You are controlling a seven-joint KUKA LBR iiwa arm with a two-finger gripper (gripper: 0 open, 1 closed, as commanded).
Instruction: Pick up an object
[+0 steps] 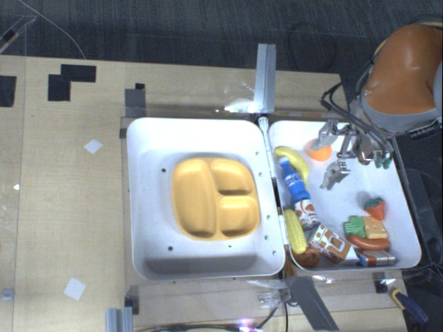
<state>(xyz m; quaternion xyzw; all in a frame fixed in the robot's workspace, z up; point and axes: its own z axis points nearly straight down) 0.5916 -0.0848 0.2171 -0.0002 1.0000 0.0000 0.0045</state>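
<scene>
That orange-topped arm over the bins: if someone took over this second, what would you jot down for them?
Hand: hovering above the right bin, nothing visible between its fingers.
Things: banana, blue bottle, corn cob along the bin's left wall; orange piece just by the hand; strawberry and more toy food at the near right corner.
Left bin: yellow divided tray.
Done: nothing picked up.
Left: grasp one object and lift it.

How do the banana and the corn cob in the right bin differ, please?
The banana is curved and smooth, lying near the bin's far left corner; the corn cob is straight and lies lower down the same wall. The banana sits above the blue bottle, the corn cob below it. Both are yellow and lie flat.
</scene>
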